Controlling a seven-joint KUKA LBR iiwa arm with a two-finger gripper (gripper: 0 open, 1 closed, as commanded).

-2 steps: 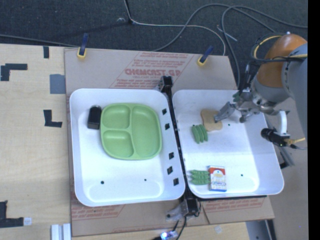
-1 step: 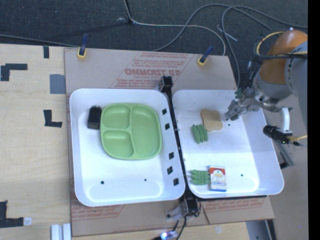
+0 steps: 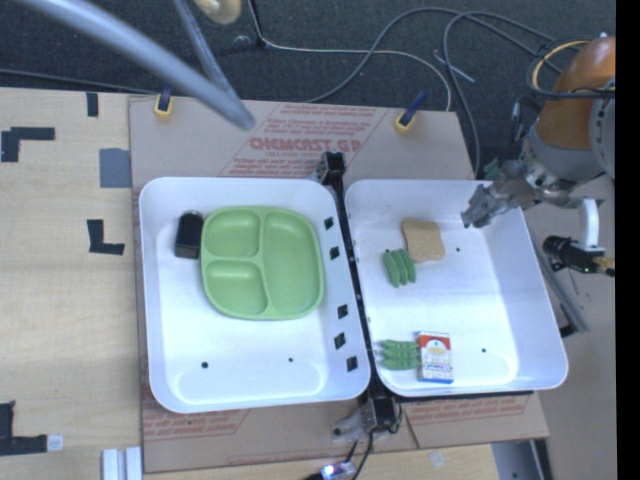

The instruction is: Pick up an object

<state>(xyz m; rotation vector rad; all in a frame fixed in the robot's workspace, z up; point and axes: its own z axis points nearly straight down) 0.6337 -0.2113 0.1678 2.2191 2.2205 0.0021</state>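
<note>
The gripper (image 3: 478, 211) is seen above the right bin's (image 3: 520, 298) far right edge, nothing held. A tan block (image 3: 424, 239) lies nearest, beside a green piece (image 3: 399, 266). A straight descent over the block is advised.

I see the tabletop (image 3: 60, 268), pale wood marked with black tape pieces (image 3: 98, 236), filling the left of the frame. A brown cardboard sheet (image 3: 300, 133) with red print lies on it at centre, clipped at its top edge by two yellow clamps (image 3: 163, 105). Two white bins (image 3: 160, 298) sit side by side on the cardboard.
</note>
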